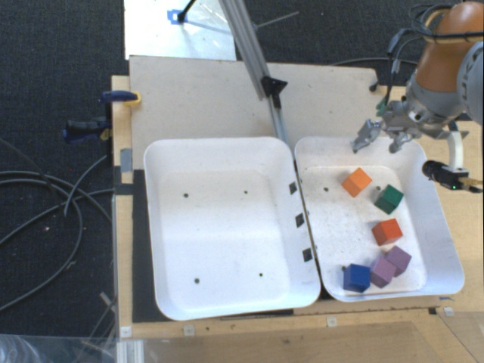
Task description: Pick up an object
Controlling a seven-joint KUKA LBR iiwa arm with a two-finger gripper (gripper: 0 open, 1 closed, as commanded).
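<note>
The right bin [435,203] holds several small blocks: an orange one [357,181], a green one [389,199], a red-orange one [387,231], two purple ones [398,259] [382,272] and a blue one [356,277]. My gripper [382,140] hangs over the bin's far rim, up and to the right of the orange block. Its two fingers are spread apart with nothing between them.
The left bin [162,203] sits beside the right one, joined by black clips [299,219]. A metal pole [249,44] slants across the back board. Cables [45,195] lie on the dark floor at left. A black fitting [442,174] sticks out by the right bin's edge.
</note>
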